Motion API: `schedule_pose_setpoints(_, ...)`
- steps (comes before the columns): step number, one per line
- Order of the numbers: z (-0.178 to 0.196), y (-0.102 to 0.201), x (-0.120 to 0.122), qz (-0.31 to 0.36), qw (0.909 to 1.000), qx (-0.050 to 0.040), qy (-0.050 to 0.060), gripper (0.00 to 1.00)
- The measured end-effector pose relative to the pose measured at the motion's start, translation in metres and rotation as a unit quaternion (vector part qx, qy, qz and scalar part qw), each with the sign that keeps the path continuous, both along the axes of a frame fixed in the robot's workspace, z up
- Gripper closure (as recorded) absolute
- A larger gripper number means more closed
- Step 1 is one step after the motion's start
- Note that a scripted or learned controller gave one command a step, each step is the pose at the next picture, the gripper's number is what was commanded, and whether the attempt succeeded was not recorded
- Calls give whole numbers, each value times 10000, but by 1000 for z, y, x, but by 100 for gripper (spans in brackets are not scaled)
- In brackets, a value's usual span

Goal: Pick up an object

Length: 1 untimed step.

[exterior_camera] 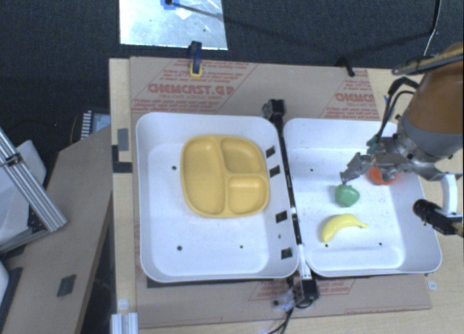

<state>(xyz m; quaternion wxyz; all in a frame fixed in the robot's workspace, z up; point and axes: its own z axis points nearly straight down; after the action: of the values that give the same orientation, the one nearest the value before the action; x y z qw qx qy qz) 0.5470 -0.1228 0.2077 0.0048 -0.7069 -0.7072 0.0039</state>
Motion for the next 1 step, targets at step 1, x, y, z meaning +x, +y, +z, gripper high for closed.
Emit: schedule_pose_setpoints(1,7,0,3,12,10000,-8,-68,0)
